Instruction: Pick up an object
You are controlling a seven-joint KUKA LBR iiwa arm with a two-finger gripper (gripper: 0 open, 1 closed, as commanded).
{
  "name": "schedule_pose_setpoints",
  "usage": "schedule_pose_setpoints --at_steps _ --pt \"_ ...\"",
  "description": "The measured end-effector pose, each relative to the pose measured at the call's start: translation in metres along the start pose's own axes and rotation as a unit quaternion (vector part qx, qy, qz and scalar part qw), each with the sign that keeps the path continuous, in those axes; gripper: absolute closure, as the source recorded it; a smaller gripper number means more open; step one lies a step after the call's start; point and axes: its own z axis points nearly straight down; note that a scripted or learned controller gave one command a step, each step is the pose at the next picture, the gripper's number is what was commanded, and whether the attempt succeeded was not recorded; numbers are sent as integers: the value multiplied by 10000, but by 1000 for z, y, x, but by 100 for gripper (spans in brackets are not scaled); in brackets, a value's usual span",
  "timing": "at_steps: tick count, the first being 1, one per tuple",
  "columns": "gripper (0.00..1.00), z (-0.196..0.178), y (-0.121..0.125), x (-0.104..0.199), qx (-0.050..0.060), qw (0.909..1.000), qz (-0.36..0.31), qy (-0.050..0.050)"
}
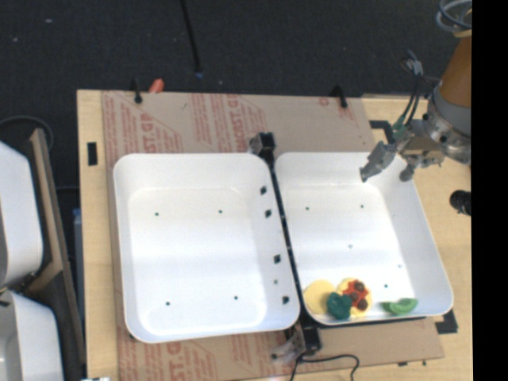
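Several small objects lie in the near corner of the right bin [413, 236]: a pale yellow disc [318, 294], a teal lump [340, 306], a yellow piece with red and dark spots [356, 292] and a green piece [400, 305]. My gripper [390, 165] hangs above the bin's far right corner, well away from them. Its two fingers stand apart, open, with nothing between them.
The left bin [198, 244] sits beside the right one, joined by a black clip strip [278, 228]. Both rest on a cardboard sheet [206, 121] over the wooden bench. White furniture [20, 236] stands at the far left.
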Motion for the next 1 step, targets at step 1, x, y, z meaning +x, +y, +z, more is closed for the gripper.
schedule_pose_setpoints --at_steps 1 --pt "0 97 -94 21 44 10000 5 8"
